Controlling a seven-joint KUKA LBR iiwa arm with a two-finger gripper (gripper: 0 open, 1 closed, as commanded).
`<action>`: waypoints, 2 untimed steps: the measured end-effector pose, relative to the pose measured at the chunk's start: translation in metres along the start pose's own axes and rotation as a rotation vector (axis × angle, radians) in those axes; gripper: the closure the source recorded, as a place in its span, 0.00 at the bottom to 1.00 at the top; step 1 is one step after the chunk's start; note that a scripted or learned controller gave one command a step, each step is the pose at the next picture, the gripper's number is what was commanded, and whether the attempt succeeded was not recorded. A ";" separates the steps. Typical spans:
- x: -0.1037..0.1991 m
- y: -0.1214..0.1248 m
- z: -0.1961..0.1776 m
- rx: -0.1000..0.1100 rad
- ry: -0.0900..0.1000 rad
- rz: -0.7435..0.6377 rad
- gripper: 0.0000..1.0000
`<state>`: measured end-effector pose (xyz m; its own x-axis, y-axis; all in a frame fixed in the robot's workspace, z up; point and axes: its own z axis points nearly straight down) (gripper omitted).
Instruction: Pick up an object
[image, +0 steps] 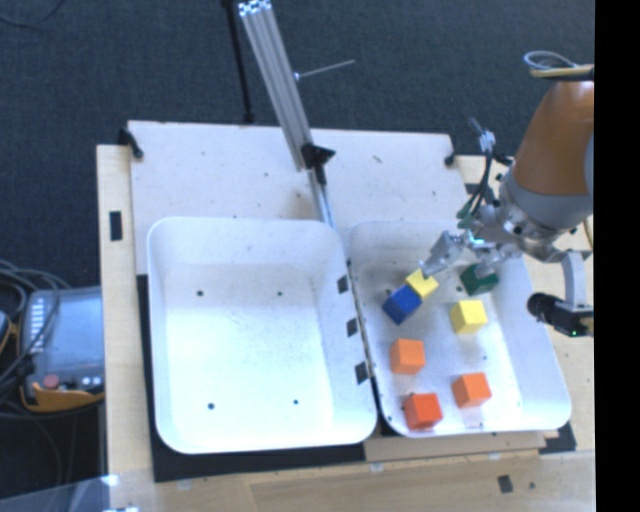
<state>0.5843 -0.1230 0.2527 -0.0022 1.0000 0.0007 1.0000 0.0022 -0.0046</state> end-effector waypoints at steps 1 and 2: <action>0.000 0.001 -0.003 -0.005 -0.001 0.002 0.00; -0.003 0.001 0.061 0.001 -0.001 0.005 0.00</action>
<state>0.5854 -0.1258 0.1920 0.0032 1.0000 -0.0007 1.0000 -0.0032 -0.0058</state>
